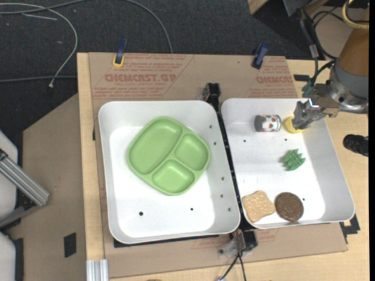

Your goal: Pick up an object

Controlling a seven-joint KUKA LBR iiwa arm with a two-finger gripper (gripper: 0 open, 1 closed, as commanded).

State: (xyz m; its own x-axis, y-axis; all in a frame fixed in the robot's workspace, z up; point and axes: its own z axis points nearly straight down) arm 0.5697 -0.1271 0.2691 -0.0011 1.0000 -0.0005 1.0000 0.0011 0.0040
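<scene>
Nearest, cracker [258, 206] and cookie [289, 206] lie below the gripper [302, 119], over a yellow thing [292, 126]; its grip can't be told.

floor: dark carpet [176, 16], loose cables [58, 16] | tabletop [53, 157]: brown cardboard sheet, blue clamps [120, 51] on upper edge

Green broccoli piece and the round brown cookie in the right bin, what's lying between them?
Nothing: the camera view shows bare white bin floor between the green broccoli piece and the round brown cookie.

Bare floor of right bin [258, 168] between can [267, 123] and cracker [258, 206]
</scene>
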